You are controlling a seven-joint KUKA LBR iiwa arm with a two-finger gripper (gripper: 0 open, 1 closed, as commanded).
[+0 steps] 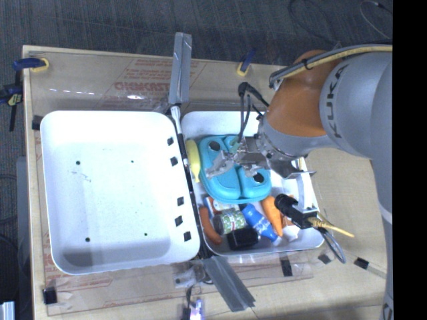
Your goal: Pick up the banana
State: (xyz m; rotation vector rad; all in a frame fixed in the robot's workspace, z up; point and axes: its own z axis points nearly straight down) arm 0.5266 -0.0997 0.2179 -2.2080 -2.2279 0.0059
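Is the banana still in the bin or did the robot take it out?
In the bin. The banana lies along the left wall of the right bin, beside the blue toy. The pincer is over that toy.

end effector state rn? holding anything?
End effector: over the light blue plastic toy in the right white bin; open or closed cannot be told. Yellow banana lies at the bin's left wall, not held.

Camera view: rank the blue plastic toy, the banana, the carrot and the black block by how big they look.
1. blue plastic toy, clearly largest.
2. banana, though only a yellow strip of it shows at the right bin's left wall.
3. carrot and black block look alike; both are partly covered, so I won't rank them.
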